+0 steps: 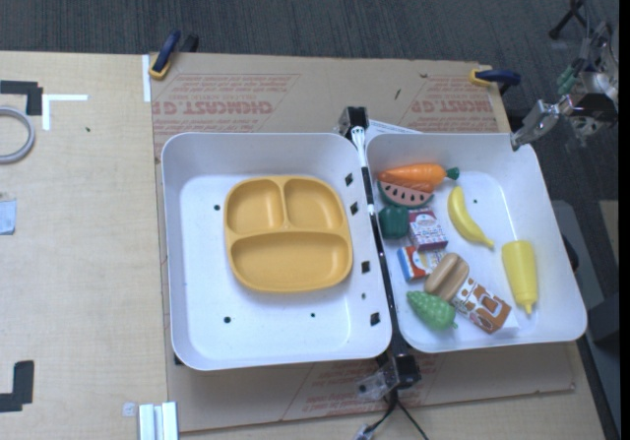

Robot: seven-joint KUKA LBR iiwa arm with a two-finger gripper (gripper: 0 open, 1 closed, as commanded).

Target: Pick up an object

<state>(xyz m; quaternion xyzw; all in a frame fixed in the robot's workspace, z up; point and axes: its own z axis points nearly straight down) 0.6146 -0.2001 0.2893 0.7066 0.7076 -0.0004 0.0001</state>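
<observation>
The right bin [551, 231] holds several toy foods: a carrot [413, 174], a watermelon slice [407, 195], a banana [469, 219], a yellow bottle [520, 274], a hot dog [445, 277], a small pink carton [426, 229], a brown carton [482, 306] and a green vegetable [431, 311]. My gripper [539, 121] hangs outside this bin, just beyond its far right corner, at the frame's right edge. It is well apart from every object and nothing shows in it.
The left bin [187, 261] bears a yellow divided plate [288, 232]. Both bins sit on a cardboard sheet [226, 98] clamped to the wooden bench. A dark green piece [394, 221] lies by the wall between the bins.
</observation>
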